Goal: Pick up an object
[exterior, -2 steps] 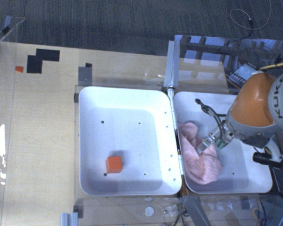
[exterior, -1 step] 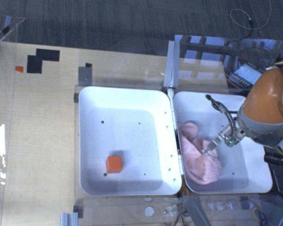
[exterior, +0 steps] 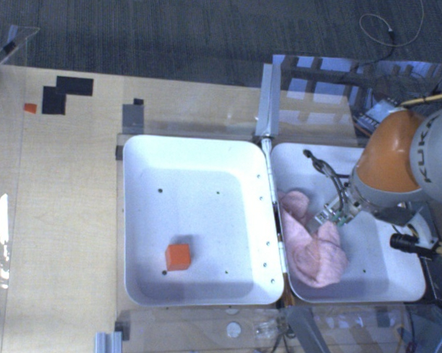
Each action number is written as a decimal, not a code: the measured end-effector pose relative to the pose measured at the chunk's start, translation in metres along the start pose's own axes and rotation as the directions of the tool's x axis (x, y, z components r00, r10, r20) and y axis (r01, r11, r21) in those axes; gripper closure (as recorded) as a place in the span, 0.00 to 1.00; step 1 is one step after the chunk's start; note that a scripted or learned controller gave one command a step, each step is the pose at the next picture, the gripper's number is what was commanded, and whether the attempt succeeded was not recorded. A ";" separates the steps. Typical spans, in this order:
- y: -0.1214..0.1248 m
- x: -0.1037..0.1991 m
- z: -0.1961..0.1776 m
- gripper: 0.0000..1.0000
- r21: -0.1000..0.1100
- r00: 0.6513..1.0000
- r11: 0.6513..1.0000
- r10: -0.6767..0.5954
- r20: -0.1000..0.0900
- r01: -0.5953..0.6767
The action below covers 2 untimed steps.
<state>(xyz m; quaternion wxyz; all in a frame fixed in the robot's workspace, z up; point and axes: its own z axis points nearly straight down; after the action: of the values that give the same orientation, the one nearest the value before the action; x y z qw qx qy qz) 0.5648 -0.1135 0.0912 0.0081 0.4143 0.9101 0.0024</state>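
A crumpled pink cloth (exterior: 313, 244) lies along the left side of the right bin (exterior: 391, 287). A small orange cube (exterior: 178, 257) rests in the lower left part of the left bin (exterior: 156, 163). My gripper (exterior: 334, 215) hangs low over the right bin, its tip at the cloth's upper right edge, touching or just above it. The arm's grey wrist and orange band (exterior: 388, 153) reach in from the right and cover the gripper's upper part.
A metal divider rail (exterior: 272, 210) runs between the two bins. Black cables (exterior: 319, 165) loop by the wrist. Black and orange markers (exterior: 61, 94) sit on the wooden bench at far left. A metal frame (exterior: 319, 74) stands behind the right bin.
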 end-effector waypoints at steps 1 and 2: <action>0.004 -0.002 -0.014 1.00 -0.009 1.000 1.000 -0.002 0.009 0.002; 0.075 -0.046 -0.051 1.00 0.005 0.980 0.980 0.198 -0.004 -0.198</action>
<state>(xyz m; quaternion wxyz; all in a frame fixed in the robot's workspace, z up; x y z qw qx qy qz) 0.6510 -0.0985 0.1440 0.0048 0.5027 0.8645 0.0020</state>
